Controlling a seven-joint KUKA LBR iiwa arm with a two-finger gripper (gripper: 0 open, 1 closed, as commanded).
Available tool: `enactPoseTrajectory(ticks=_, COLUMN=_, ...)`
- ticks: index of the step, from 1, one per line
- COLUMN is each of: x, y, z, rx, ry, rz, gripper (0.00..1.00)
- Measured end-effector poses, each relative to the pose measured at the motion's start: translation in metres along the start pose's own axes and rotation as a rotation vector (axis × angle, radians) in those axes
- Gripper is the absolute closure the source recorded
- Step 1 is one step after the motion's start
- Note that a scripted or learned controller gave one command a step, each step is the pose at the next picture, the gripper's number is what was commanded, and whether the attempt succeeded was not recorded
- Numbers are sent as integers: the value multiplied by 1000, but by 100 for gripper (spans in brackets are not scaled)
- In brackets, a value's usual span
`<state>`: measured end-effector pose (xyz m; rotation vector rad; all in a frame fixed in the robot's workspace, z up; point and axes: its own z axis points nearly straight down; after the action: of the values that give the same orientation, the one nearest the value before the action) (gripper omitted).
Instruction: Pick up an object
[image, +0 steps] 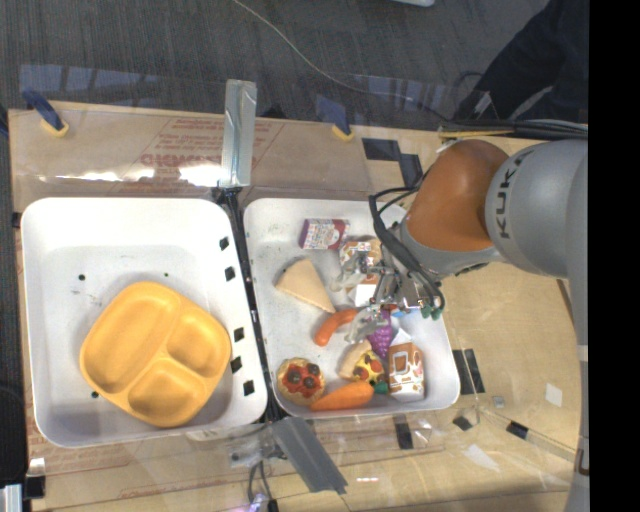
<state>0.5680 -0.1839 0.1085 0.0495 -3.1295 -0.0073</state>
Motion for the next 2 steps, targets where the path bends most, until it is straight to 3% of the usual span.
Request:
enactPoseTrajectory(ticks=1, x=-26, y=33, z=9, rx=9, ry=-23, rz=-96, gripper=0)
enactPoseTrajectory(ticks=2, x=12, y=89, z=6, rx=16, ry=-38, rz=-35, gripper=0)
